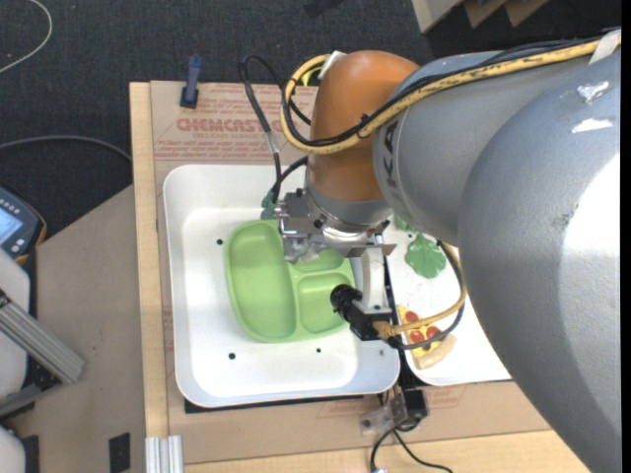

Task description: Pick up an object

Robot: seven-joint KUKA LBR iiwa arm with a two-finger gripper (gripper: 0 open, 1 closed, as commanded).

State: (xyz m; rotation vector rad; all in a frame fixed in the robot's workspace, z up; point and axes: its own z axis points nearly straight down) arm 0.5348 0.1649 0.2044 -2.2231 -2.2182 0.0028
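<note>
In the left bin point(197, 294), seen from the camera above the bench, a light green divided tray point(271, 284) lies flat on the white floor, one long compartment toward the left and smaller ones toward the right. The grey arm point(513, 215) reaches in from the right, its orange band point(355, 116) bent over the bin's far right part, and the gripper point(320, 249) hangs down over the tray's right upper edge (whether its claw is spread or pinching cannot be told, since the wrist hides it). Black and yellow cables point(296, 97) loop round the wrist. In the right bin point(444, 368) lie a green leaf-shaped toy point(426, 256) and a small piece with red spots point(422, 335).
</note>
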